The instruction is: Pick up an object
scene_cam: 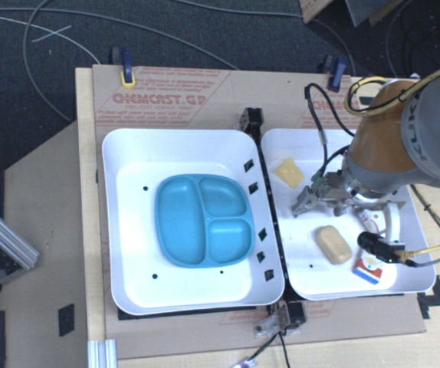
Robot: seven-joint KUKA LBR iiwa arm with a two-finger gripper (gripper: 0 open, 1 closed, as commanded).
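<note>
1. The arm (404, 136) reaches in from the right, its orange band over the upper part of the right bin (312, 278), with the wrist bent down into that bin.
2. The gripper (306, 203) sits low over the middle of the right bin, pointing toward the divider between the two bins.
3. Its fingers look spread a little, with nothing seen between them, though the metal parts are small and dark here, so this is hard to be sure of.
4. A pale yellow block (287, 172) lies in the upper left part of the right bin, just above the fingertips and apart from them.
5. A tan oval bar (333, 244) lies below and to the right of the gripper, near it but not touching.
6. A small card with red and blue marks (369, 270) lies near the bin's lower right corner.
7. The left bin (128, 282) holds a blue divided plate (203, 219) in its middle, well apart from the gripper.
</note>
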